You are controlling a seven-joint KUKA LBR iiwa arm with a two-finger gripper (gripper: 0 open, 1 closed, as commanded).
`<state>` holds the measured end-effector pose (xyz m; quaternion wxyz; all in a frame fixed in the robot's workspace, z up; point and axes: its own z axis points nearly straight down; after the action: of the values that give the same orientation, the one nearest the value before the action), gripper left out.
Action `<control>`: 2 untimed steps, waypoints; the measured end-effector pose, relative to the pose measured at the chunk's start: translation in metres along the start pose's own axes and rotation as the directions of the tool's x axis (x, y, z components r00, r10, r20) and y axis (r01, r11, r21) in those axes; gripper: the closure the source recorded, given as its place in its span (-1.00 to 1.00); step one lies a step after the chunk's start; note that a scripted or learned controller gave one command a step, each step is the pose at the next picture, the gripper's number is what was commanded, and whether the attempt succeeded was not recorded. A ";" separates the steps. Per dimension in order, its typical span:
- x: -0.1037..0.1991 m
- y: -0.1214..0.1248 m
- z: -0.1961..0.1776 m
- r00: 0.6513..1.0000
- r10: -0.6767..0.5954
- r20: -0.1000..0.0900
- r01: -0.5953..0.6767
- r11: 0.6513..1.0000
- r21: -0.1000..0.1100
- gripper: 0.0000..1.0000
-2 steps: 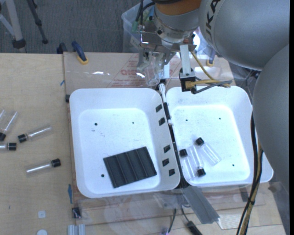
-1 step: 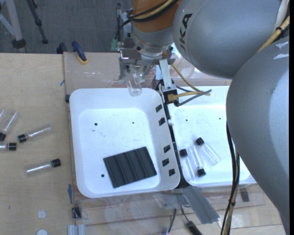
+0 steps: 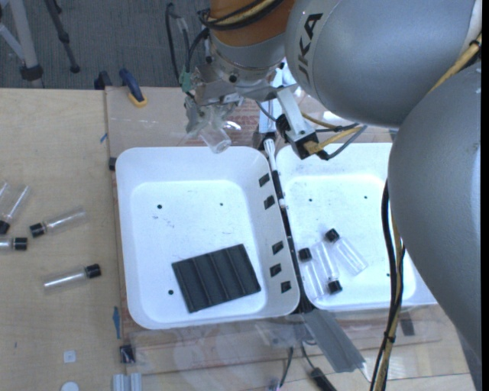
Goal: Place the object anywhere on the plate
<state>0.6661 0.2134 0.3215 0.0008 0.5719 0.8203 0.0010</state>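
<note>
My claw (image 3: 210, 126) hangs above the far edge of the left bin (image 3: 134, 229) and grips a clear vial (image 3: 216, 139) between its fingers. The dark ribbed plate (image 3: 216, 277) lies near this bin's front edge, so I judge the placing is not yet done.

Robotics lab or test bench. Light wooden benchtop (image 3: 53, 153) with two shallow white plastic bins (image 3: 126, 229) mounted side by side, black clips along the divider. Big grey industrial arm with orange band (image 3: 244, 19), exposed yellow and black cables (image 3: 393, 252). Clear plastic vials with black caps (image 3: 72, 276) scattered loose on the bench. Tripod legs (image 3: 27, 46) on grey carpet behind.
</note>
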 end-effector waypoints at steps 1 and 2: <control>0.003 0.001 0.028 0.980 -0.198 -0.002 0.198 0.980 0.006 1.00; -0.007 -0.003 0.075 0.846 -0.534 -0.004 0.534 0.846 0.004 1.00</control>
<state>0.6662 0.2060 0.2465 -0.0015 0.3215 0.9469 -0.0004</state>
